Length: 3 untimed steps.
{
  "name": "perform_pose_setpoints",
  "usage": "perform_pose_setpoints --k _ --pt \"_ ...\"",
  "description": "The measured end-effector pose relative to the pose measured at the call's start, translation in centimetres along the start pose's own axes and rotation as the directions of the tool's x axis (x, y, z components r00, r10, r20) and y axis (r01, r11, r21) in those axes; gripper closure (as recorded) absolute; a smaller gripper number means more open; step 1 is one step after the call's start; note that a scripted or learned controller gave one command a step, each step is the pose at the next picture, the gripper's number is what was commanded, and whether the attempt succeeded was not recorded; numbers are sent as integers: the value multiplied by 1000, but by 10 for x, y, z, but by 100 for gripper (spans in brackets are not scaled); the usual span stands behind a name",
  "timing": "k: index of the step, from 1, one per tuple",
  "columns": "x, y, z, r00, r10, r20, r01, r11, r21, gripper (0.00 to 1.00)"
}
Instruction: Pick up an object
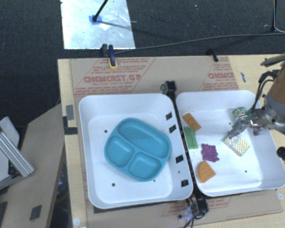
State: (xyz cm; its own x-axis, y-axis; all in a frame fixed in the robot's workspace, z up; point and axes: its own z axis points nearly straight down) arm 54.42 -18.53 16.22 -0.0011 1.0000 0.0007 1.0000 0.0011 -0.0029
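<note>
The right bin [233,180] holds several small objects. An orange waffle-like piece [191,121] lies at its upper left, with a green block [190,137] just below it. Purple grapes [210,152] sit near the middle, and a second orange piece [205,171] lies lower down. Close to the right wall are a checkered, light-coloured block [238,145] and a green-and-white round item [239,113]. My gripper [235,131] reaches in from the right and hangs directly above the checkered block's upper edge. I cannot see anything held in it.
The left bin [96,186] holds a blue divided plate [137,148]. Black clips line the divider [178,133] between the bins. The arm's body [281,102] overhangs the right bin's right wall. A cable runs across the dark floor behind the bench.
</note>
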Motion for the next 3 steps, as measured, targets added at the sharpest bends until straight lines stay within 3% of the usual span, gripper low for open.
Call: perform_pose_setpoints --k 2,3 --pt "1 6 77 1000 0 4 0 1000 -9 0" --pt "2 6 67 1000 0 2 0 1000 -7 100"
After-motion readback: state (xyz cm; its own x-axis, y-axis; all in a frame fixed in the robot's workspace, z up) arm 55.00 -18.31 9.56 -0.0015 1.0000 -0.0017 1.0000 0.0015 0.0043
